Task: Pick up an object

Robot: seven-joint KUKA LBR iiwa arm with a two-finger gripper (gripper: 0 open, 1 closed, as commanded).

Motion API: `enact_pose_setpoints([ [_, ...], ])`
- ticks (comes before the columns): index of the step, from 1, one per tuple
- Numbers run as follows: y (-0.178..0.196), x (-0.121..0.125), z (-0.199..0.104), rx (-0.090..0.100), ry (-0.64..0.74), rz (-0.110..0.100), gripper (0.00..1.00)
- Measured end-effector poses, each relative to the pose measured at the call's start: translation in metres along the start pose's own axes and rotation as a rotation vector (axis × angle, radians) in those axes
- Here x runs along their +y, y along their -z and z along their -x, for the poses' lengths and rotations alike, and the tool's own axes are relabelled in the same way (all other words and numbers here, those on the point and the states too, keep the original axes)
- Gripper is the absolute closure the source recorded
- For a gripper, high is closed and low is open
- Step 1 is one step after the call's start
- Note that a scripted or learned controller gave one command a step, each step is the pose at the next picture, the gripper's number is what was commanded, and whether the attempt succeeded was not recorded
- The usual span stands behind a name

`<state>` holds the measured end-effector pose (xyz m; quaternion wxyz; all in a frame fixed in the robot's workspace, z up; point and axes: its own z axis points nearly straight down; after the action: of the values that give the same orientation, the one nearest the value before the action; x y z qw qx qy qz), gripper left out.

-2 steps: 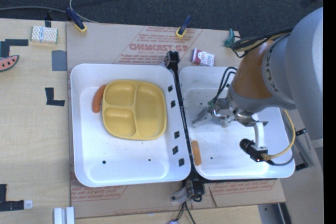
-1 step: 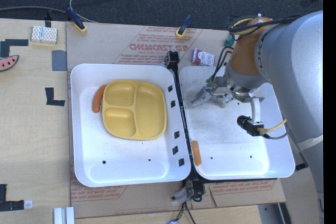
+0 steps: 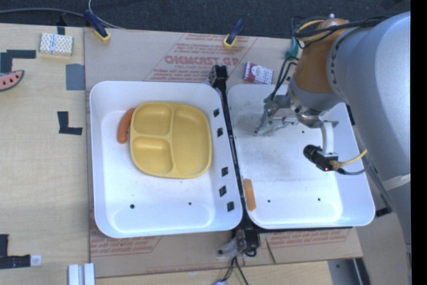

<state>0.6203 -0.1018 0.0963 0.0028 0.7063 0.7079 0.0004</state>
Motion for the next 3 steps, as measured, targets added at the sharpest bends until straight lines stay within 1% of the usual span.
enact_pose_setpoints([
  [1, 0.0086, -0.0005, -0.0003, 0.0, 0.001, -0.002, 1.0],
  [2, 0.0085, -0.0005, 0.0, -0.001, 0.001, -0.002, 0.0],
  [3, 0.0177, -0.0007, -0.0008, 0.0, 0.002, -0.003, 1.0],
])
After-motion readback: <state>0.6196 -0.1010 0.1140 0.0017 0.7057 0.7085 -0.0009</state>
